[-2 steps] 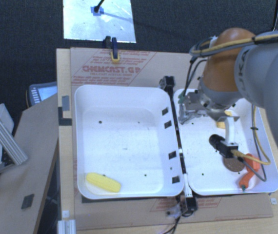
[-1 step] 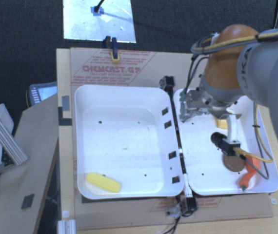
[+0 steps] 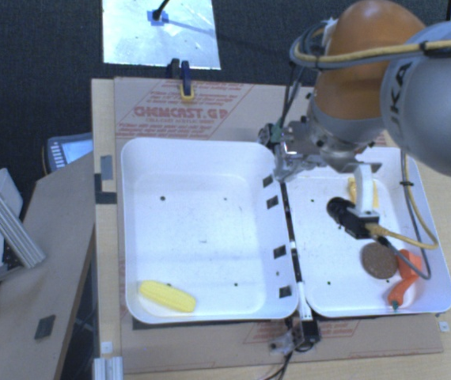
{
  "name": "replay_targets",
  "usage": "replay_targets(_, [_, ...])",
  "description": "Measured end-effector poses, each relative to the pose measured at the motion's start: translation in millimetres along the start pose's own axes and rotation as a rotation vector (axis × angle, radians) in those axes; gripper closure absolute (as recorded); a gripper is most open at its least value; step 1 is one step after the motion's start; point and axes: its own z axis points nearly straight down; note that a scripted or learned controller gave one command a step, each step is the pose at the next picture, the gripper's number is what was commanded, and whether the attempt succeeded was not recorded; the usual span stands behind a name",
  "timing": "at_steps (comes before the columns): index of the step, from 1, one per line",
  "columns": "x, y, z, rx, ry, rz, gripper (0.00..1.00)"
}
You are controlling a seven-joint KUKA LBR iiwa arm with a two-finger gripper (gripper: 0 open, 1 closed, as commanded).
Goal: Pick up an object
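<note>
Corn (image 3: 166, 296): lying yellow and on its side in the near left corner of the left bin (image 3: 202, 212), close to the front wall.
Carrot (image 3: 406, 279): lying in the near right corner of the right bin (image 3: 328, 279), its orange body running along the right wall and its tip pointing toward the front.
Disc (image 3: 380, 261): sitting flat, brown and round, just beside the carrot on its left; whether the two are touching is unclear.
Yellow piece (image 3: 354, 188): lying farther back in the right bin, partly hidden by the robot's hardware, so its shape is not showing clearly.
Arm (image 3: 368, 62): reaching in from the right, its orange band and grey link hanging over the far half of the right bin.
End effector (image 3: 324, 153): hovering over the far left part of the right bin, near the wall shared by the bins; the wrist is covering it, so I cannot tell whether it is open or closed, and nothing is showing in its grip.
Bins: sitting side by side on a printed cardboard sheet (image 3: 182, 111) that is covering the desk (image 3: 67, 212).
</note>
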Motion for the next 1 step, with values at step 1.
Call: replay_targets(1, [-4.4,0.3,-5.9,0.004,-0.003,0.001,1.0])
